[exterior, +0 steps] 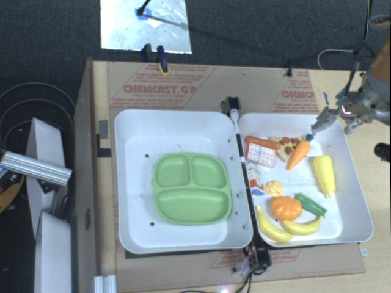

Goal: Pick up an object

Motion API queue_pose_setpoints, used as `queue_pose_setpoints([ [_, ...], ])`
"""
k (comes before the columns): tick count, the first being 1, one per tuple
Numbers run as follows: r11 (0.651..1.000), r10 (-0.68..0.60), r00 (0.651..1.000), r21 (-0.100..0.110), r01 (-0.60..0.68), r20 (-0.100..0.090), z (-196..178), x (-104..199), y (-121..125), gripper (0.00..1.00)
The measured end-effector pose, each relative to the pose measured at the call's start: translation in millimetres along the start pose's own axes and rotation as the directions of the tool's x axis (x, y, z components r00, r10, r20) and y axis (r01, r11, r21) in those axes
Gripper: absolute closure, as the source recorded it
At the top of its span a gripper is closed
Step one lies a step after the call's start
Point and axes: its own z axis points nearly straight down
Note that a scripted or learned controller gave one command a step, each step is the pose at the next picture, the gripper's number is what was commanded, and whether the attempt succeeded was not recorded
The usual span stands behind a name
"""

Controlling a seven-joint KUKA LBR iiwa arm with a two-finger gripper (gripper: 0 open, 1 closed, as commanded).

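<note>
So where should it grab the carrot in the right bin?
Likely mid-body on the carrot, coming straight down, jaws closing across its width. It lies slanted, green top toward the gripper, tip toward the bin's middle. Its upper left sits close to the pizza slice; the side facing the corn is freer.

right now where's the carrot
In the right bin, toward its far edge: the carrot lies tilted between the hot dog and the corn cob.

A robotics lab: two white bins sat on a board-covered bench, with loose cables and aluminium framing left of it.
</note>
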Motion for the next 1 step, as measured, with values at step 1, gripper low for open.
queue_pose_setpoints([
  [1,1.000,-0.003,1.000,0.002,0.003,-0.001,40.6,12.4,26.8,0.00],
])
